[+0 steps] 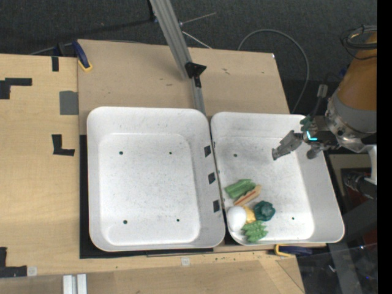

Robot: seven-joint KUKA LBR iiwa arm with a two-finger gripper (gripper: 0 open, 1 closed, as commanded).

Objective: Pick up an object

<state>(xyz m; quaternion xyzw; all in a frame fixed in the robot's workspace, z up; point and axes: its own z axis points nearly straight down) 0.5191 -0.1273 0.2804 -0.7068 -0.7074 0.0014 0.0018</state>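
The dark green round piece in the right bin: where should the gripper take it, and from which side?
Grip the dark green round piece across its body, coming from above and its bare right side. An orange stick, white ball and light green pieces crowd its left and lower sides.

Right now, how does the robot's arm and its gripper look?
The arm is bulky and rounded, with an orange band over a grey wrist section. Its gripper is dark grey metal, with thin fingers and a small teal light at its base.
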